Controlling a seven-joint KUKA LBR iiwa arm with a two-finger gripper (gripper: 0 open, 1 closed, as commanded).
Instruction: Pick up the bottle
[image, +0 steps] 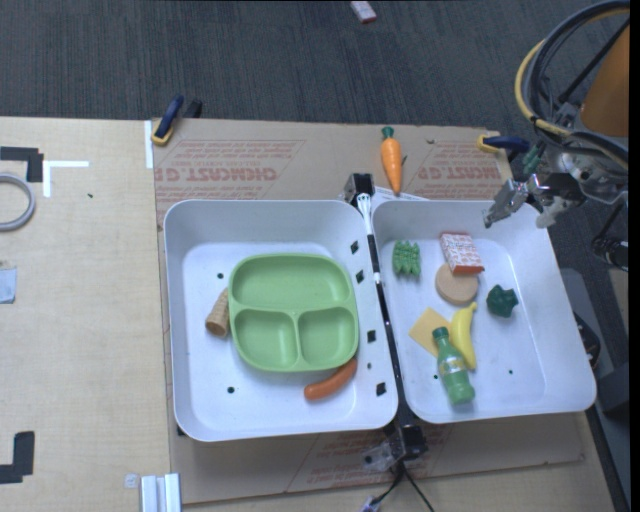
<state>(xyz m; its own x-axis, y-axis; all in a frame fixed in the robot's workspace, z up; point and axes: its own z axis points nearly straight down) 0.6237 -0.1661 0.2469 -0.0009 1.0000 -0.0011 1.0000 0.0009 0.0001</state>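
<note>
The gripper (517, 200) hovers over the right bin's (560, 330) far corner; whether its fingers are released or clenched I cannot tell. The green bottle (452, 365) lies well below them, beside the banana (462, 333). Approach stage: next, descend toward it.

Dark grey carpet floor (250, 60) (ribbed) beyond a cardboard-covered bench (260, 165).

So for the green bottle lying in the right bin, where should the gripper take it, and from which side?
Probably across the body of the green bottle, just below the neck, coming straight down. It lies flat, cap toward the cheese wedge, with the banana close against its upper right, so the fingers should straddle the lower body, clear of the banana.
</note>
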